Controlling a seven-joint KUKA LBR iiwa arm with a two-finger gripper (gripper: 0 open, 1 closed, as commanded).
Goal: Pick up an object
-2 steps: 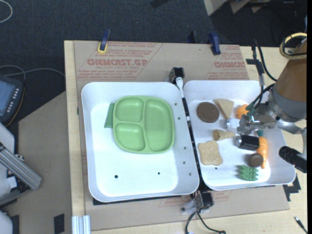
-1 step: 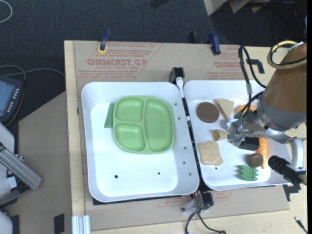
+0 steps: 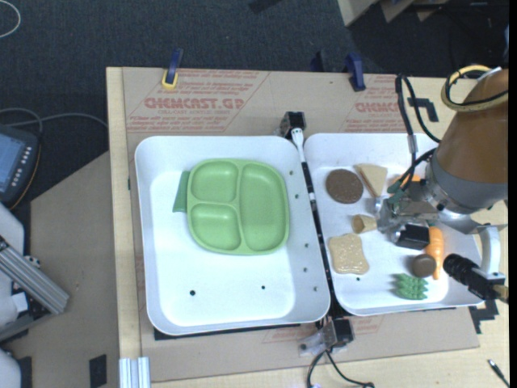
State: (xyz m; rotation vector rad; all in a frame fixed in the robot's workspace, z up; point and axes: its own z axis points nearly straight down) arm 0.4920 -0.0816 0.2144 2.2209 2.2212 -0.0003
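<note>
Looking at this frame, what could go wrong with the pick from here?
The gripper sits low in the right bin among crowded items: it could nudge the small tan piece or the toast instead of grasping. The carrot and brown ball lie partly under the arm, so a grasp there is hard to confirm.

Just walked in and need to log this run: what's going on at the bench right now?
A robot arm reaches in from the right over the right bin, its gripper low among small food-like items: a brown disc, a tan slice, a green piece and an orange piece. Whether it grips anything is unclear. A green divided plate lies in the left bin.
</note>
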